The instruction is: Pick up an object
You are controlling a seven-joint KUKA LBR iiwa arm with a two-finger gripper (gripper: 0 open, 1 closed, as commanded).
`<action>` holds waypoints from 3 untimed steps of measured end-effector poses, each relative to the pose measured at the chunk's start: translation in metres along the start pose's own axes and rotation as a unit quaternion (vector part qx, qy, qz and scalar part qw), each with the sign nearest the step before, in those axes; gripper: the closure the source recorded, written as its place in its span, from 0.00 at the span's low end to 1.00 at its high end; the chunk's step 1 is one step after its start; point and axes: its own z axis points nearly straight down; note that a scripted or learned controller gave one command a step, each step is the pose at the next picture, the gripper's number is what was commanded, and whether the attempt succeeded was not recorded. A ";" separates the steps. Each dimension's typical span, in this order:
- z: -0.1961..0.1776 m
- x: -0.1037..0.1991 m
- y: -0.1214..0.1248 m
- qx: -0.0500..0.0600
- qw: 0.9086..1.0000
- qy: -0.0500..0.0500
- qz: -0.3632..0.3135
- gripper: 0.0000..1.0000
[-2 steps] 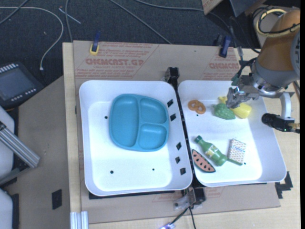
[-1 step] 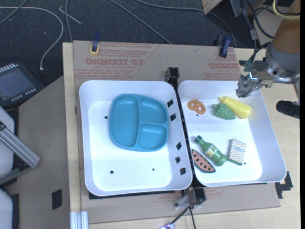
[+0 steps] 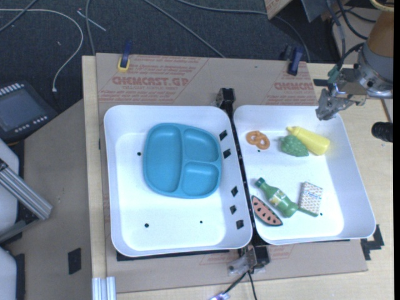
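Above the far rim of the right bin (image 3: 359, 186), the gripper (image 3: 326, 110) hangs, jaw state indeterminable; nothing visibly held. Candidate objects lie loose within that bin: mustard bottle (image 3: 310, 139) nearest, pretzel (image 3: 257, 139), green bottle (image 3: 277, 199) farther, presumably scattered for picking.

In left bin (image 3: 125, 167): divided plate (image 3: 182, 160), near the middle. In right bin (image 3: 350, 186): pretzel (image 3: 257, 139), broccoli (image 3: 293, 146) and mustard (image 3: 309, 140) at back; bottle (image 3: 277, 198), melon slice (image 3: 265, 210) and cracker (image 3: 310, 198) in front. Above back right corner: hand (image 3: 326, 110).
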 end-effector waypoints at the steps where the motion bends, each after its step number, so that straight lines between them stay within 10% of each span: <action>1: 0.001 0.052 0.001 0.003 1.000 0.002 -0.002 1.00; 3: 0.038 0.156 0.010 0.005 1.000 0.001 -0.002 1.00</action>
